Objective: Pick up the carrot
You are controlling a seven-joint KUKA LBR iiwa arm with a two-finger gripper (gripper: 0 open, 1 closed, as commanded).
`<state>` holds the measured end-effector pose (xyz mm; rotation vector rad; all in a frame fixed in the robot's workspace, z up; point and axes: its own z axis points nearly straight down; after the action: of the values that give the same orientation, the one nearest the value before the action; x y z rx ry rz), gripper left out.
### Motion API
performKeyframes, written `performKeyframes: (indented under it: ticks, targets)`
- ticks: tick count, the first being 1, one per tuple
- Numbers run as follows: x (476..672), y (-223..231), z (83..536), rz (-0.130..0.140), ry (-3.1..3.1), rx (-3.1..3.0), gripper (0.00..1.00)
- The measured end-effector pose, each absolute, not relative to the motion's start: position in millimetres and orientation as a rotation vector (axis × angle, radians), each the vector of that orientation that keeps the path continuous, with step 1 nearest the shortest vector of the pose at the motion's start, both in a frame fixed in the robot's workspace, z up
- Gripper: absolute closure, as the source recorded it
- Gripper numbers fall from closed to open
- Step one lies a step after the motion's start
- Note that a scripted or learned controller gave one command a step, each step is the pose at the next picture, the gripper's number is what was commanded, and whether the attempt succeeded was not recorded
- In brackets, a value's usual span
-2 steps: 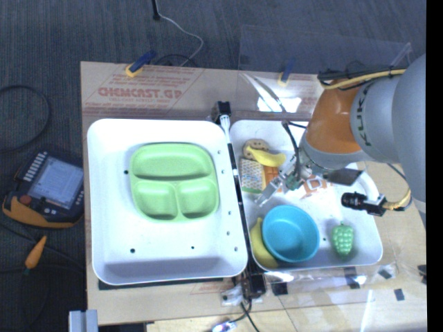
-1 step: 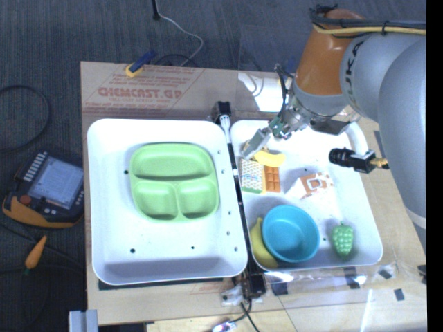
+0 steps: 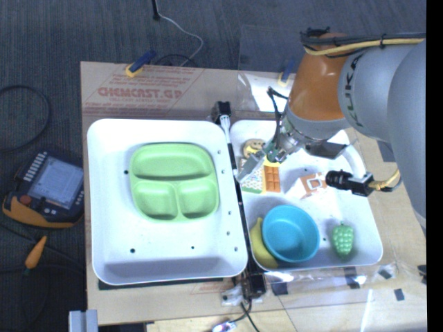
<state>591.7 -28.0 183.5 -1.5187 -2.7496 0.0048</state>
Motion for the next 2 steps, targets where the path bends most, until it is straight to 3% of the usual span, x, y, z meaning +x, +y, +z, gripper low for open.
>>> performKeyframes:
  ticks: [1, 2]
  targets:
    - [601.7, -66, 183, 0.004, -2.628, -1.722, 0.0]
    - [618.9, -102, 106, -0.013, -2.677, -1.688, 0.0]
